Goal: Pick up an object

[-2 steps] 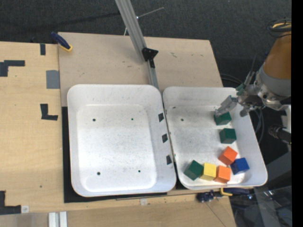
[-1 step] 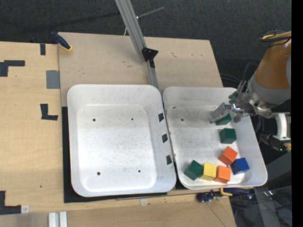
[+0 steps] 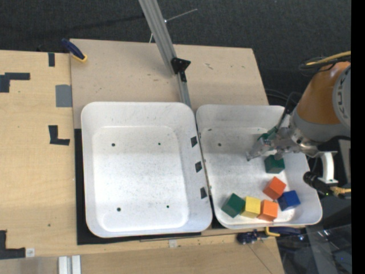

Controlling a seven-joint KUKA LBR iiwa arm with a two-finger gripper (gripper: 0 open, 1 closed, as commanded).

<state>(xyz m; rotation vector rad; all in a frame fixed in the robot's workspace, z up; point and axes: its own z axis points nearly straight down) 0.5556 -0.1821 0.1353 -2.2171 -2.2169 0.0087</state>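
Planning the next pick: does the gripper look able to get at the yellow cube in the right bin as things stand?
Probably yes from above, though it looks tight. The yellow cube sits wedged between a green cube and an orange cube, so the gripper has little room at those two sides.

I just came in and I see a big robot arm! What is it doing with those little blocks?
The robot arm reaches in from the right over the right-hand bin. Its pincer hangs low beside a dark green block. It isn't clear that it has grabbed anything yet. Five more blocks wait near the front of that bin: two orange, one blue, one yellow, one green. The left bin sits next to it.
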